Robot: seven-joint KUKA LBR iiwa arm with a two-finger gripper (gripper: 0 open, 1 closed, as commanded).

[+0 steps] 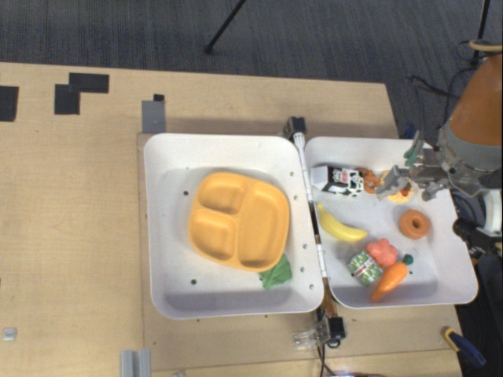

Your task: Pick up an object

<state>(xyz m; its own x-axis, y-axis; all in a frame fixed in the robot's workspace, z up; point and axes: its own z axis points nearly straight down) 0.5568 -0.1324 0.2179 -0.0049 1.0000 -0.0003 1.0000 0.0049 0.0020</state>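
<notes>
The arm point(479, 124) was cut off by the right edge, so that little beyond its orange band and wrist could be seen. The gripper point(402, 181) was blurred, and it could not be told whether it was open or closed. A small orange thing point(371, 181) just beside it was partly covered by it and could not be identified. A green item point(277, 272) was largely hidden under the rim of the yellow divided plate point(238, 221), and its kind could not be made out. The print on the small black-and-white carton point(340, 179) was too small to be read.
</notes>
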